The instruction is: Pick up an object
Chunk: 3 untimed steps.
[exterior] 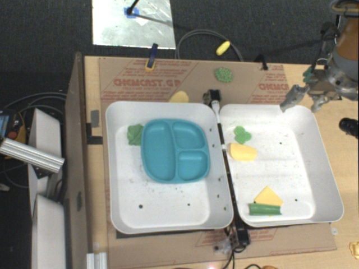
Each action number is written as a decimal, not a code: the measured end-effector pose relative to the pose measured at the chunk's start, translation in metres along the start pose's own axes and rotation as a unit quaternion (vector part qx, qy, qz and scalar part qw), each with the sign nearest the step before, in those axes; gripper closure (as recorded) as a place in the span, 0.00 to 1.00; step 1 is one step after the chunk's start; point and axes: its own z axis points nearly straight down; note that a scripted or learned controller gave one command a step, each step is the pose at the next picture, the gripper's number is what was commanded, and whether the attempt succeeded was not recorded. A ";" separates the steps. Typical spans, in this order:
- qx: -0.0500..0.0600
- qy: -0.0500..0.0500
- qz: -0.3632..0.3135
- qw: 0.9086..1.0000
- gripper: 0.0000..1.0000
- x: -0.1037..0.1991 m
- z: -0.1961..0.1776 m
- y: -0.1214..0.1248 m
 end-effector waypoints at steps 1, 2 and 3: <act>0.005 0.002 -0.003 1.000 0.00 0.064 0.079 -0.041; -0.001 0.000 0.001 1.000 0.00 0.052 0.203 -0.010; -0.004 -0.001 -0.001 1.000 0.00 0.016 0.196 0.048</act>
